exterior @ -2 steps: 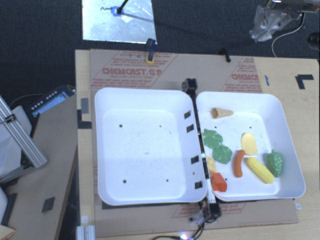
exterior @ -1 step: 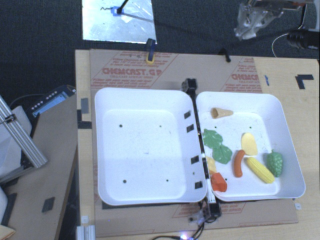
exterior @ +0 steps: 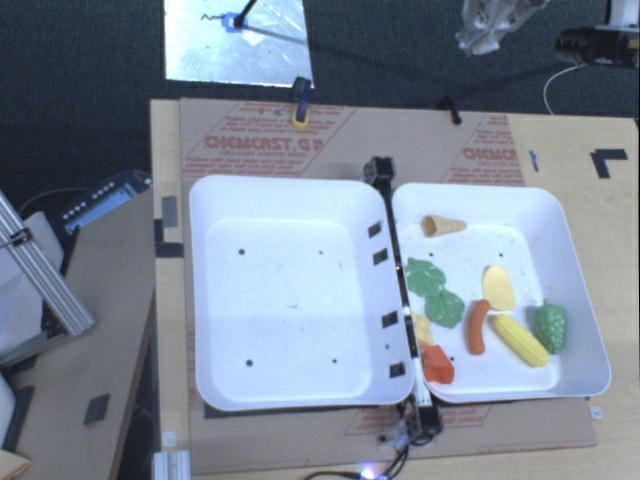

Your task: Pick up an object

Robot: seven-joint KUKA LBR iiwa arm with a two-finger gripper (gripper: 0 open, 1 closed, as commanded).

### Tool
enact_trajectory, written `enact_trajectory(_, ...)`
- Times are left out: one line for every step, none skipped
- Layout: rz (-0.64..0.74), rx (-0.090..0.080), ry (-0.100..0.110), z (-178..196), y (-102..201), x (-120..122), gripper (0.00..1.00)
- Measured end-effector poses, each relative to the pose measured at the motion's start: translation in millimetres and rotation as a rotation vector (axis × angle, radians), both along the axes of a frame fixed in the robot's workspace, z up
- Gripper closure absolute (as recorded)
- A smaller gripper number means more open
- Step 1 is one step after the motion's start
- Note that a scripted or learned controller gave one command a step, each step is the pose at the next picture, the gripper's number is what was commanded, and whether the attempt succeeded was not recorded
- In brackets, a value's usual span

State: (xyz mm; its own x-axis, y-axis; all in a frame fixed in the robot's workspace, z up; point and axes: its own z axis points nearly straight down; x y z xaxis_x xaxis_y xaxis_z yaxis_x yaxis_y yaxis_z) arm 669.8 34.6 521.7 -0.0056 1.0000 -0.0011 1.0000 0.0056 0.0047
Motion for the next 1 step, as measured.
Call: enact_trajectory(0.002, 0.002, 0.001, 0.1, 34.8, -1.5, 1.00)
